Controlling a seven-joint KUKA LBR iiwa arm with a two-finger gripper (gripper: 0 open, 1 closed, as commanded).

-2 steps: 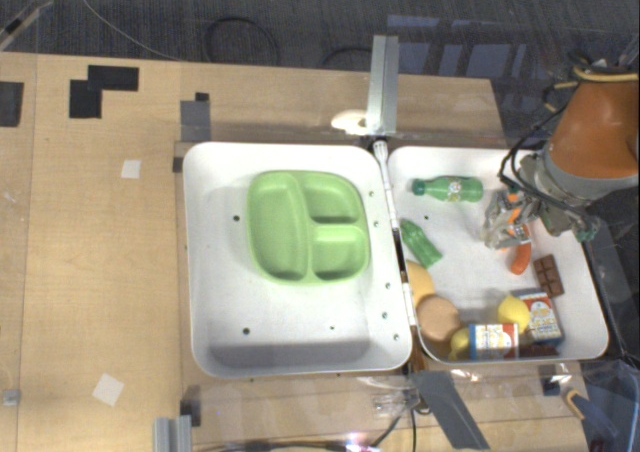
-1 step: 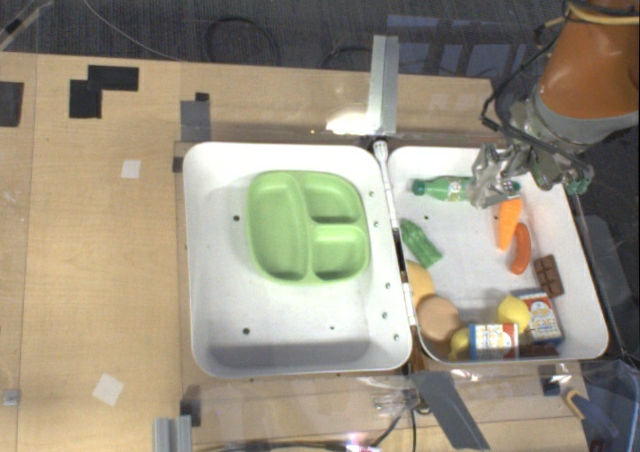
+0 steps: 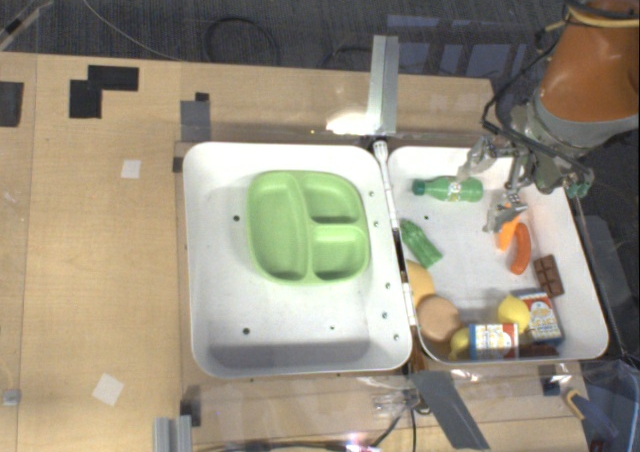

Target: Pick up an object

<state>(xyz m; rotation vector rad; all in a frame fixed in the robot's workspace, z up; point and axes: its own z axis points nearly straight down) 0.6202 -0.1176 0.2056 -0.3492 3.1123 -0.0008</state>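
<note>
Currently the likeliest thing to be picked is a carrot [image 3: 517, 245], a short orange toy lying at a slant in the right bin [image 3: 590, 270], near that bin's right wall and about midway along it. Its top end sits just under the hand [image 3: 507, 202], which hangs low over the bin. I judge the hand is placed there to come down on the carrot, though the nearby bottle [image 3: 447, 189] could be the aim instead. Metal fingers point downward, but at this size it is hard to tell how far apart they stand, and nothing can be seen between them.

The bottle, green with a white label, lies on its side just left of the hand, near the bin's far wall. A small brown bar [image 3: 547, 275] lies just right of the carrot. A green wedge-shaped toy [image 3: 419, 243] rests by the bin's left wall.

Along the near wall the remaining things crowd together, likely slid there: a tan round piece [image 3: 436, 317], a lemon [image 3: 513, 310], a can [image 3: 490, 340] and a small carton [image 3: 541, 318].

The left bin [image 3: 215, 240] holds a green divided tray [image 3: 305, 225]. Both bins sit on a pale wooden surface [image 3: 90, 240].
</note>
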